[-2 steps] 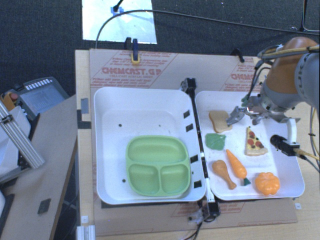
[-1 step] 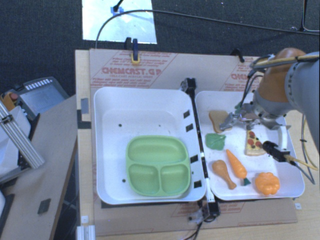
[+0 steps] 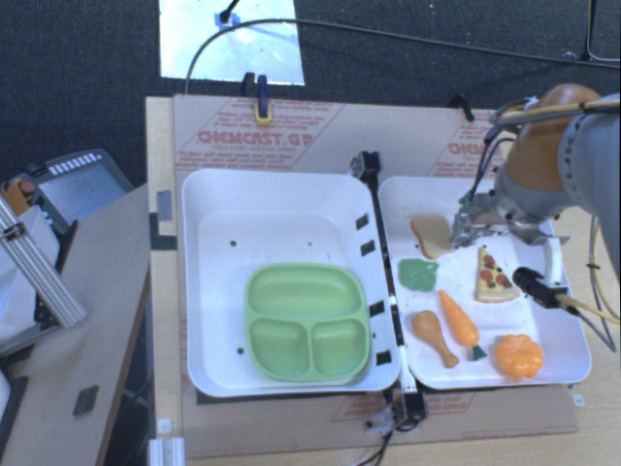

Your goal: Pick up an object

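Observation:
The right bin (image 3: 572, 357) holds several toy foods. A tan bread slice (image 3: 428, 235) lies at its back left, with a green leaf (image 3: 418, 274) in front of it. A pizza slice (image 3: 494, 278) sits mid-bin. An orange carrot (image 3: 459, 318), a drumstick (image 3: 435, 337) and an orange fruit (image 3: 518, 355) lie near the front. My gripper (image 3: 465, 227) hangs low at the bread slice's right edge, just behind the pizza slice. I see nothing held in it.
The left bin (image 3: 213, 212) holds a green divided plate (image 3: 308, 321). A black divider strip (image 3: 380, 250) runs between the bins. The grey arm with its orange band (image 3: 553, 153) and cables covers the right bin's back right corner.

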Controlling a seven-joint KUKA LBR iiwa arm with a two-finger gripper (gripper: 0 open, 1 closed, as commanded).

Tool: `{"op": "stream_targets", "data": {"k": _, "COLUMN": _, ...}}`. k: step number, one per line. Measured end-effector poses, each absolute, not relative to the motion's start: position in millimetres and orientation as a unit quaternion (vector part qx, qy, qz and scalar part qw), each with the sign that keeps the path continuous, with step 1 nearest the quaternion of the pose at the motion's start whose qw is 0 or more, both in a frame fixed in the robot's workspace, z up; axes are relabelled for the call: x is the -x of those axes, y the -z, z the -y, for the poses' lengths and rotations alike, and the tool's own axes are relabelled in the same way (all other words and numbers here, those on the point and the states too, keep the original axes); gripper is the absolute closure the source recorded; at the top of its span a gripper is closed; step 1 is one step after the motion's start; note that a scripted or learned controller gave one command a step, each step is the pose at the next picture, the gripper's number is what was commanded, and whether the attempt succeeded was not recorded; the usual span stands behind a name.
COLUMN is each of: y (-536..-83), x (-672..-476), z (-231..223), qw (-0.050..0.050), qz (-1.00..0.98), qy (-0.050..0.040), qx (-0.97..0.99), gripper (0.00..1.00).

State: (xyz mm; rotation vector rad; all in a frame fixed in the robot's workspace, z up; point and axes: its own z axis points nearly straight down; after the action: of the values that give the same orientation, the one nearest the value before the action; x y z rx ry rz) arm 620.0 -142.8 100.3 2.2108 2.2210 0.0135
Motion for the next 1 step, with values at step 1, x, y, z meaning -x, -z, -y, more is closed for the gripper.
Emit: {"op": "stream_targets", "data": {"k": 1, "y": -144.5, "x": -619.5, "z": 145.0, "qw": 0.002, "qz": -0.709, "qy": -0.0016, "qx": -0.706, "gripper": 1.00}}
